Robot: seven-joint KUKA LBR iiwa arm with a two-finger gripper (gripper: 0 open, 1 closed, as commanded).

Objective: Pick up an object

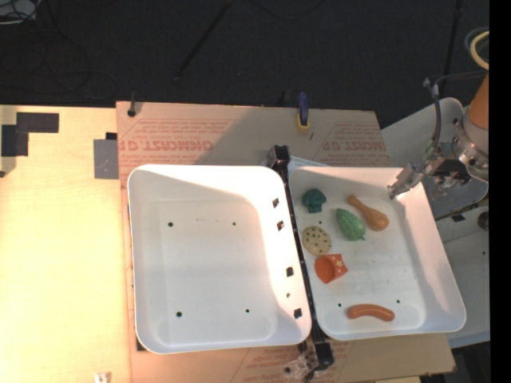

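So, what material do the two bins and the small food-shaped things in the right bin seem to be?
The left bin and right bin look like smooth moulded white plastic: rounded corners, soft sheen. The sausage, drumstick and cookie look like toy plastic or rubber, with flat uniform colours; which one is unclear.

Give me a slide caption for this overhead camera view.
Gripper poised at the right bin's far edge, six toy foods inside.

Counting now: two white bins, left bin [160, 206] and right bin [431, 270]. Six items, all in the right one: one dark green piece [313, 200], one light green vegetable [350, 223], one tan drumstick [368, 213], one round cookie [316, 239], one red fries carton [330, 268], one sausage [370, 313].
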